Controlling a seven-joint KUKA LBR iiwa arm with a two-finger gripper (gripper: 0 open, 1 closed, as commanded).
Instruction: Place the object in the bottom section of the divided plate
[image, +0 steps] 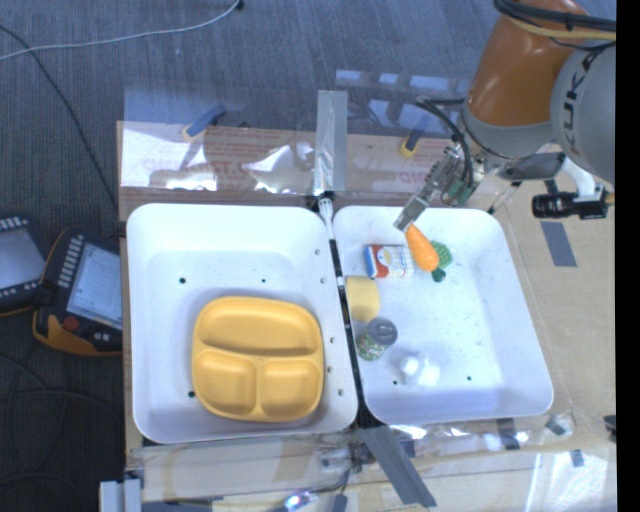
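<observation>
In the left bin (160, 260), a yellow divided plate (258, 356) is seen lying flat, toward the near side. It is made up of one long section on the far side and two smaller sections on the near side, and nothing is seen lying in any of them.

In the right bin (500, 330), several things are gathered near the wall shared by the two bins. A toy carrot (424, 250), orange with a green top, is found in the far part of this bin, tilted, with its green end pointing toward the near right. Just beside it on the left, a small carton (388, 261) with red and white print is laid on its side. Nearer the camera, a pale yellow block (362, 297) rests against the dividing wall, and just in front of it a small can (376, 337) with a grey lid is seen. A little further on, a small white thing (418, 371) lies on the bin floor; what it is cannot be made out.

The gripper (412, 218) is held over the far edge of the right bin, slanted down and to the left, with its tip just above the orange end of the carrot. Whether the carrot is touched cannot be told, nor can the state of the claw be judged.
</observation>
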